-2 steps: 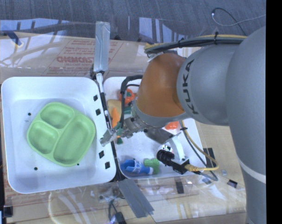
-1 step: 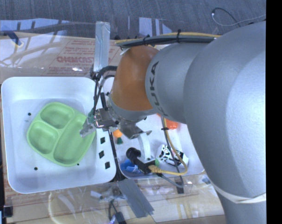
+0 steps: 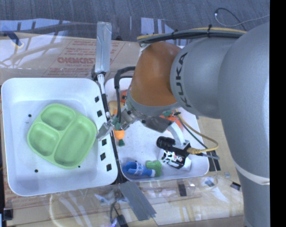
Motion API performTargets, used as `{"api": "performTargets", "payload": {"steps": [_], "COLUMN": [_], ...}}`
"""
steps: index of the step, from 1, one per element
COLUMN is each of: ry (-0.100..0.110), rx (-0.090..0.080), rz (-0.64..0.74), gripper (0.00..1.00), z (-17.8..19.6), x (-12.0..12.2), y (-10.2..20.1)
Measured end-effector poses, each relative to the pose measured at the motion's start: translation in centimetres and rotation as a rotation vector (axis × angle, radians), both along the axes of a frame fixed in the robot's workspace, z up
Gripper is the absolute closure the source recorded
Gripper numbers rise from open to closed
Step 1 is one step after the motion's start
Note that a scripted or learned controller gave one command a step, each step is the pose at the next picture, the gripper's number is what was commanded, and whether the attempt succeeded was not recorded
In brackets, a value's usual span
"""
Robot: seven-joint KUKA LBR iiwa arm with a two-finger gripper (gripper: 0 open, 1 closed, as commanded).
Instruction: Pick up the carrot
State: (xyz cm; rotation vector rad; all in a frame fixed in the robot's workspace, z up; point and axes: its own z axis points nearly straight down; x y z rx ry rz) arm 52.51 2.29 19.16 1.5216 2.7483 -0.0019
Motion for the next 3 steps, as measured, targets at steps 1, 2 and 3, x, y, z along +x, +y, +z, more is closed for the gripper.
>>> {"api": "performTargets", "payload": {"steps": [1, 2, 3], "ry": [0.000, 0.000, 0.006], "rx": [0.000, 0.001, 0.000], "rz": [0.237, 0.243, 0.268], "gripper": [0.00, 0.00, 0.00], "z": [0.0, 2.5, -2.4], "x": [4.1, 6.6, 7.8], "y": [1.9, 4.1, 10.1]}}
